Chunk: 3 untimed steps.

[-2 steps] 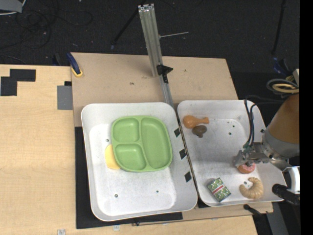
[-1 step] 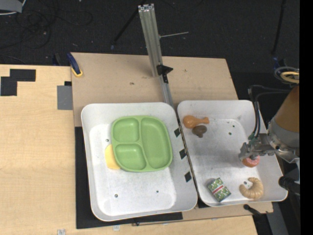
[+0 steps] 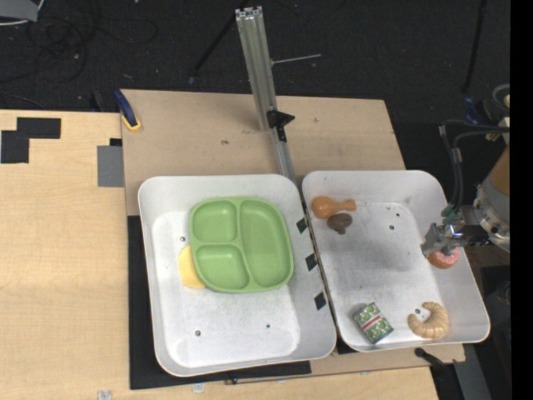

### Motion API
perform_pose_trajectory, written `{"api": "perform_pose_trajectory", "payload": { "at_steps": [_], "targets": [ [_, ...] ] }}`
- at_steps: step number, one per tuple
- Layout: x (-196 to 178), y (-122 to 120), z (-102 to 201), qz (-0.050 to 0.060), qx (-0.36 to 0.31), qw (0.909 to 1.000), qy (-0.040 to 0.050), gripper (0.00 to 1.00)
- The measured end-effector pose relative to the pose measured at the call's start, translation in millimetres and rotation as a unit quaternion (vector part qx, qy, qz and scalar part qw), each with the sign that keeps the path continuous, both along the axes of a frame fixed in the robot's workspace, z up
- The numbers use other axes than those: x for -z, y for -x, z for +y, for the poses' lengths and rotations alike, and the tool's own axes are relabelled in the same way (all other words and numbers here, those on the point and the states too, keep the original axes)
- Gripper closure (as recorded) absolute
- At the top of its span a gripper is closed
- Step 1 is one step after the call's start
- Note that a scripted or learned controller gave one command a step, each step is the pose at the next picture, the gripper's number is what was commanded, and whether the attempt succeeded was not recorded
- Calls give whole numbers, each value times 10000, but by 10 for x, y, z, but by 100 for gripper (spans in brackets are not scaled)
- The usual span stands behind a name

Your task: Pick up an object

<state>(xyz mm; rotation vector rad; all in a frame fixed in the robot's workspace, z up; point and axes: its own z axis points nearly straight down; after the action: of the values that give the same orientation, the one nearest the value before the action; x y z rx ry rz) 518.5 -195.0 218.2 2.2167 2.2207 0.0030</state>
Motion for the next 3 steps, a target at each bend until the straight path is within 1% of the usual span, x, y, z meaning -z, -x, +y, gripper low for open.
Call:
{"api": "perform_pose_trajectory", "payload": {
  "at_steps": [1,2,3],
  "targets": [
    [-366,-7,-7,10,0,10000,-3,100],
    [-296,-63,536,35,-17,10000,-20,100],
    [-286,33,1156,41,-18,10000,-21,100]
  ]
}}
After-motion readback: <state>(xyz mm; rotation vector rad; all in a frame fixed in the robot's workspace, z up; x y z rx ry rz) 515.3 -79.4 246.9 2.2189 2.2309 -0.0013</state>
